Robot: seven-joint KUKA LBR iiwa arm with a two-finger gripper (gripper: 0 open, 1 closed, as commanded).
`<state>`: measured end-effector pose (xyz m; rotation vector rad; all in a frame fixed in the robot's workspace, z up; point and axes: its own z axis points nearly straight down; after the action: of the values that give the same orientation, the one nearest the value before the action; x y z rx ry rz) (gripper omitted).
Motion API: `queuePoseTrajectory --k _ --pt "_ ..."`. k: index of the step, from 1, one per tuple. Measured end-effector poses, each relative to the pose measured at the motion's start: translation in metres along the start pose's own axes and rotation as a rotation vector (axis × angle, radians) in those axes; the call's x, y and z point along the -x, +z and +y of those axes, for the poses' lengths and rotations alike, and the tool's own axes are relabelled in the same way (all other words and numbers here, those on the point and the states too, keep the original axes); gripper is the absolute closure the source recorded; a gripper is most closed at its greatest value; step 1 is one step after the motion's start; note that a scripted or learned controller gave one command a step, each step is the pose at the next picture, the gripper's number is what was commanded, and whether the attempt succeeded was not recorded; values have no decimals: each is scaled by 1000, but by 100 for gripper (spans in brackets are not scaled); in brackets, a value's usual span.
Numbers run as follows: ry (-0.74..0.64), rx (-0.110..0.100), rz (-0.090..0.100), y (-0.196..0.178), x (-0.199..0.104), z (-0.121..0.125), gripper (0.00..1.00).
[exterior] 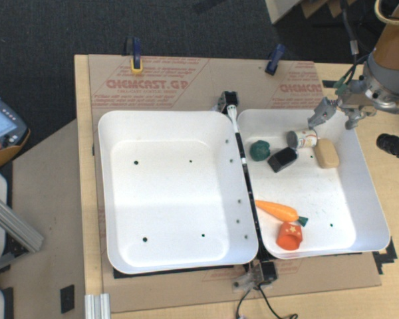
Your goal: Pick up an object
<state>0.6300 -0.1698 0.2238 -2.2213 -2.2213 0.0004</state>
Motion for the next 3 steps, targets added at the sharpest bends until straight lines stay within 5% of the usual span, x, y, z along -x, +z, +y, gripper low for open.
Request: queuePoseTrajectory --k 1,2,3 --pt "-2 20 -7 -151 18 13 0" --pt "-2 7 -4 -151 16 12 100" --pt "-4 6 -1 -170 -48 16 100"
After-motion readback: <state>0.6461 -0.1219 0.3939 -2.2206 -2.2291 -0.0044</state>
